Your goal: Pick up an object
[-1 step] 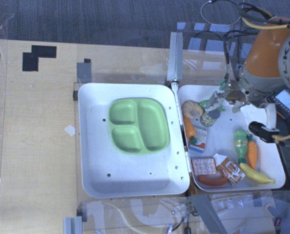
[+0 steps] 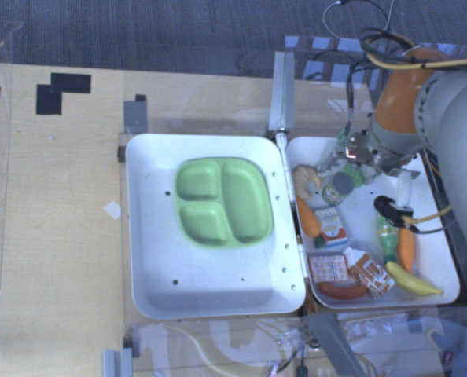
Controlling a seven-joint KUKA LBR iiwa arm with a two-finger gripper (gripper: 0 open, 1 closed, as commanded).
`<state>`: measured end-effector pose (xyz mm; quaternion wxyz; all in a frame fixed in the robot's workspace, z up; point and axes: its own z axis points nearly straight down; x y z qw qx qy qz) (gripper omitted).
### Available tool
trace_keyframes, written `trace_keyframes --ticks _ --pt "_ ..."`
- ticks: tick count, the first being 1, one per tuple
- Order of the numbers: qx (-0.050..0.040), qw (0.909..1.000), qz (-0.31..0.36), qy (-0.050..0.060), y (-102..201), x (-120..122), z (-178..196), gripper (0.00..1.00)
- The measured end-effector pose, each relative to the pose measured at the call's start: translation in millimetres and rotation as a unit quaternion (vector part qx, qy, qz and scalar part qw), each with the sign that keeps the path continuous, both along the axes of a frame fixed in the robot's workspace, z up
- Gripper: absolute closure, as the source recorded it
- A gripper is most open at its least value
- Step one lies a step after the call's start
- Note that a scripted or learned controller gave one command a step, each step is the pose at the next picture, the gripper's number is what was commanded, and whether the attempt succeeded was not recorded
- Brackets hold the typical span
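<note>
My gripper (image 2: 346,166) hangs low over the far part of the right bin (image 2: 446,246), at the end of the grey arm with the orange band (image 2: 402,100). Directly below and in front of it lies a grey round can (image 2: 340,187), with a pale bread roll (image 2: 305,178) to its left. Whether the gripper touches the can is unclear. Nearer the front of this bin are a carrot (image 2: 308,218), a small carton (image 2: 330,226), a red-and-white box (image 2: 328,269), a brown carton (image 2: 373,276), a sausage (image 2: 342,291), a banana (image 2: 413,282), a green bottle (image 2: 387,239) and another carrot (image 2: 406,249).
The left bin (image 2: 151,273) holds a green divided plate (image 2: 222,201). A metal divider (image 2: 281,93) stands between the two bins at the back. Cables loop above the arm. Wooden bench surface (image 2: 53,210) extends to the left.
</note>
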<state>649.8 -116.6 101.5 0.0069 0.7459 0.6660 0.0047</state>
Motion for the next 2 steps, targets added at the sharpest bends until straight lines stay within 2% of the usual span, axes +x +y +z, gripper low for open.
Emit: trace_keyframes --ticks 1,2 --pt "0.0010 1.0000 0.002 0.002 2.5 -0.3 8.0 1.00" --pt "0.0017 1.0000 -0.003 0.005 74.0 20.3 125.2 1.00"
